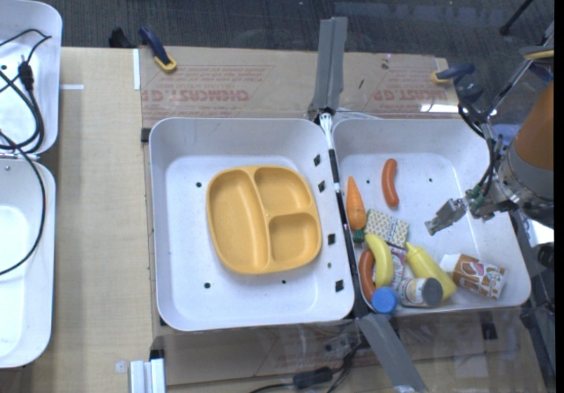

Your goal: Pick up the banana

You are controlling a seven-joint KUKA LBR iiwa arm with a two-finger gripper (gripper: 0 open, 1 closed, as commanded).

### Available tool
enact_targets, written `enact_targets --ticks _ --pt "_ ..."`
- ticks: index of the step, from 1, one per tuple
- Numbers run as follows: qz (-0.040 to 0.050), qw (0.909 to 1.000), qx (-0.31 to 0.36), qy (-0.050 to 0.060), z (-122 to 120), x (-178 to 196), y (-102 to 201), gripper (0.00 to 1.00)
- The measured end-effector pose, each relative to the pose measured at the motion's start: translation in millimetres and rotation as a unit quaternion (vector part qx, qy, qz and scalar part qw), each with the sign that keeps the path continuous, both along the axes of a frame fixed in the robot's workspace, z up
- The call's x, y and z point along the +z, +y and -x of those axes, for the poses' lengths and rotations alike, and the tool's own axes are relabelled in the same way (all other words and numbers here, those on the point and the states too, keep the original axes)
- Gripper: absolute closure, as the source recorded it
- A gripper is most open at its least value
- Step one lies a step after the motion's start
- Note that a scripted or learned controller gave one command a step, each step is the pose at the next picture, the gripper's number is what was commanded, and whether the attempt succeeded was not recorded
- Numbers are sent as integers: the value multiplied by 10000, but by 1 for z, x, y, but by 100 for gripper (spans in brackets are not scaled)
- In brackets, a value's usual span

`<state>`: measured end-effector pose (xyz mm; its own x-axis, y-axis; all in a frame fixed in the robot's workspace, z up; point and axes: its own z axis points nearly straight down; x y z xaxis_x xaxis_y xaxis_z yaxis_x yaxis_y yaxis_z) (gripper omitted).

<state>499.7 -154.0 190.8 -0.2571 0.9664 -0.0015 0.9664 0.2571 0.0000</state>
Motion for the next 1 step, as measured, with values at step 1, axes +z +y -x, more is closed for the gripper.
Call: enact_targets --ticks 1 --pt "0 10000 29 -23 20 -96 24 0"
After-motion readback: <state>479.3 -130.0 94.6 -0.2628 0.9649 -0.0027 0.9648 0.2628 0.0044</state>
